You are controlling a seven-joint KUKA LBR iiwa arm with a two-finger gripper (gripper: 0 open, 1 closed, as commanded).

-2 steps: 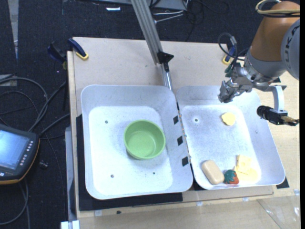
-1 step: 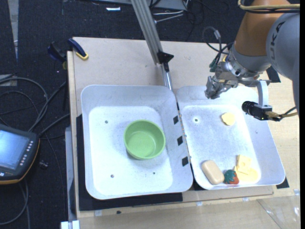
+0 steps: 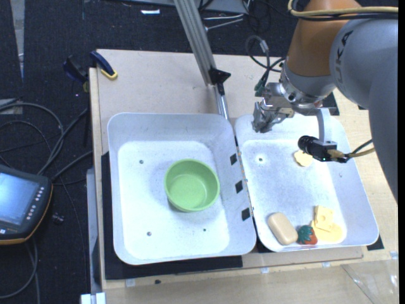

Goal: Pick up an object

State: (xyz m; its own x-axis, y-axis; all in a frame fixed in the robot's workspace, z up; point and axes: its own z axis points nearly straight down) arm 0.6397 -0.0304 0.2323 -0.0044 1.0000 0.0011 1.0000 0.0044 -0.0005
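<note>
The gripper (image 3: pixel 261 125) hangs over the right bin's (image 3: pixel 354 198) far-left corner, can't tell its grip state, with the beige soap-like lump (image 3: pixel 282 227) down by the near edge.

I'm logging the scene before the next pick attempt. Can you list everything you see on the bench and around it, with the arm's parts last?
bins: 2, white, side by side on the bench
bowl: 1, green, middle of the left bin
beige oval block: 1, tan, near edge of the right bin
small red and green piece: 1, beside the oval block
yellow cheese-like wedge: 1, near right corner of the right bin
pale yellow piece: 1, far part of the right bin, next to a black fitting
clamp: 1, blue and yellow, far left bench corner
handheld screen: 1, off the bench at left
arm: 1, grey with orange band, from the right
tool: 1, dark, over the right bin's far rim
</note>
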